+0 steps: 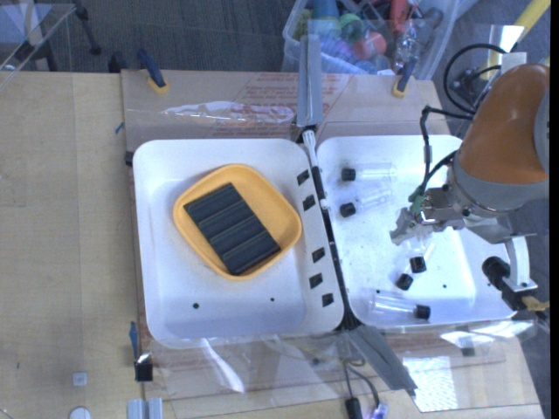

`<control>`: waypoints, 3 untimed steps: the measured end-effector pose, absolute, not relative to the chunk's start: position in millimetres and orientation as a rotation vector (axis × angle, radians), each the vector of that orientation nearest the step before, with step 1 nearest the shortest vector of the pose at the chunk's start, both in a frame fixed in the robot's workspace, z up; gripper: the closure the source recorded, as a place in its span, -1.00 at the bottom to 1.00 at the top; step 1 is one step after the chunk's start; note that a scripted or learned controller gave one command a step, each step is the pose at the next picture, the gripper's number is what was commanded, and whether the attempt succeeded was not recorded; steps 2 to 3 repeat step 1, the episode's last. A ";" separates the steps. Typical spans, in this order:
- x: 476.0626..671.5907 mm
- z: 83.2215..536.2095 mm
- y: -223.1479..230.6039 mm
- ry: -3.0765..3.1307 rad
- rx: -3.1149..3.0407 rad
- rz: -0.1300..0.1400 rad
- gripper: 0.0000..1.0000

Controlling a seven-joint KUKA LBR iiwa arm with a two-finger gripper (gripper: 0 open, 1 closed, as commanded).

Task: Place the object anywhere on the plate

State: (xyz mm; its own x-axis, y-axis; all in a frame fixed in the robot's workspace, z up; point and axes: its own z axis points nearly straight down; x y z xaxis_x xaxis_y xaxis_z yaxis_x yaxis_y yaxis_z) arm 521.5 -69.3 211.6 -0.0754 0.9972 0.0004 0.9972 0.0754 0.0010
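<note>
A yellow square plate (284, 212) lies in the left bin (166, 304), and a dark ribbed rectangular block (234, 227) rests flat across its middle. The right bin (454, 286) holds clear plastic vials with black caps: one at the back (371, 175), one just in front of it (367, 201), and one lying near the front wall (397, 306). Two small black-capped pieces (417, 264) (403, 280) sit mid-bin. My gripper (416, 225) hangs over the middle of the right bin, just above those pieces and far from the plate.
A divider with black clips (316, 234) separates the two bins. The grey arm with its orange band (507, 138) covers the right bin's far right side. A clear crate of toys (376, 11) stands behind the bins.
</note>
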 end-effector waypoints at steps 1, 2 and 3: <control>521.5 211.6 -69.5 2.303 2.136 0.001 -1.00; 521.5 211.6 -69.5 2.303 2.136 0.001 -1.00; 521.5 211.6 -69.5 2.303 2.136 0.001 -1.00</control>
